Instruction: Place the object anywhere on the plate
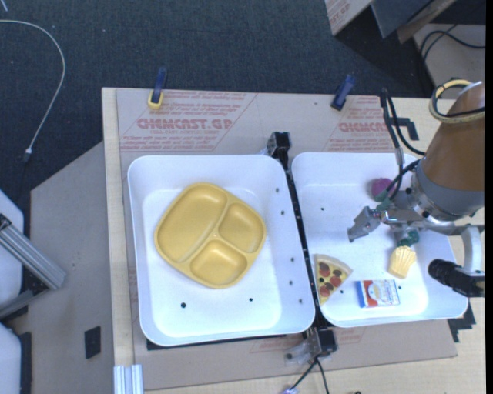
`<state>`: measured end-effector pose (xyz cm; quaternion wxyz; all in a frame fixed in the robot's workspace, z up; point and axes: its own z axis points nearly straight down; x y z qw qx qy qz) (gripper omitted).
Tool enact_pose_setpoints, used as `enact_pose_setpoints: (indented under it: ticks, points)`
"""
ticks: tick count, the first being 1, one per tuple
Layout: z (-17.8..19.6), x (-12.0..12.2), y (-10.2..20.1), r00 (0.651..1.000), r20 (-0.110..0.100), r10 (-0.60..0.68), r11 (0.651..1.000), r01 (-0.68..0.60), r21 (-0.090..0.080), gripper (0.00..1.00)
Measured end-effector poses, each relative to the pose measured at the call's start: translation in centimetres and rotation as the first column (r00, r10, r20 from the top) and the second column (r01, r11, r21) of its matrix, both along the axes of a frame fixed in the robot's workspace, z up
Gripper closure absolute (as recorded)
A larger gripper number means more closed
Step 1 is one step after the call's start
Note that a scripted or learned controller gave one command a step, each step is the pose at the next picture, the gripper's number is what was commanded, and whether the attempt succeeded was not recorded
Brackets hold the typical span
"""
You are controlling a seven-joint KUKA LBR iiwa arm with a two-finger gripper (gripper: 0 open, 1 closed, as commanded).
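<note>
Nearest the lens, a pizza slice (pixel 331 276) and card (pixel 377 293) lie lower left of the spread, empty pincer (pixel 368 225); the yellow plate (pixel 210 245) sits far left.

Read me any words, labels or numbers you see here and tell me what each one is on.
"CHEMCAST GP": red print on the protective board behind the left bin, repeated partly at right behind the arm.
Small blue and white card in the right bin: printed, too small to read.
Cardboard box at top: red lettering, cut off, unreadable.
</note>
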<state>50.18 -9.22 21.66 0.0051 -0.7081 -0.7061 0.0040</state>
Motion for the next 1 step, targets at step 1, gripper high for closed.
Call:
enact_pose_setpoints:
  ticks: [1]
  points:
    - [0.60,0.27,0.02,1.000,0.012,0.003,1.000,-0.003,-0.001,0.00]
